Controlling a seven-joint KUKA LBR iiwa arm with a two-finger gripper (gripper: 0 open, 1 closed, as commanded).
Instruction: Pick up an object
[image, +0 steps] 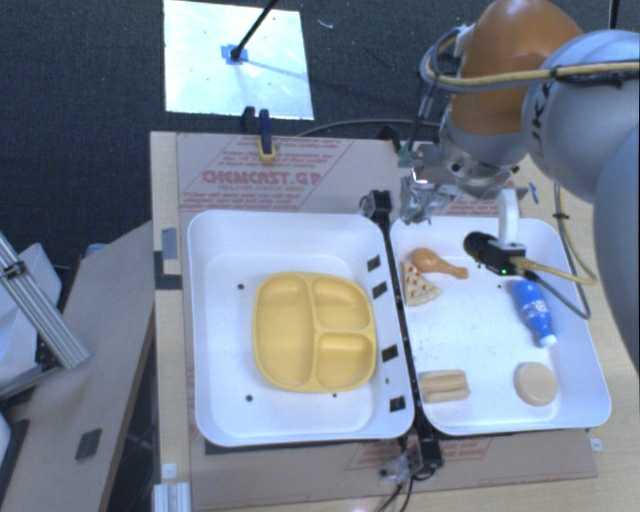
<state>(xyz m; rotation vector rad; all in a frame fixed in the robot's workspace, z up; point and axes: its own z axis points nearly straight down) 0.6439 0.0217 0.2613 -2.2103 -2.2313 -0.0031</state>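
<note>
A: Where is the tool (428, 203)?
B: Over the right bin's (570, 405) far left corner. Whether it is spread or pressed together, I cannot tell.
A: Nearest thing?
B: The drumstick (437, 262), just in front of it, long axis running left to right, beside the pizza slice (418, 284).

The grey arm with its orange band (520, 60) runs off the top and right edges, so its base is out of sight. It covers the far rim of the right shallow white bin (580, 400). The metal claw (425, 205) is small and blurred. A silver ribbed bar (35, 310) is cut by the left edge.
</note>
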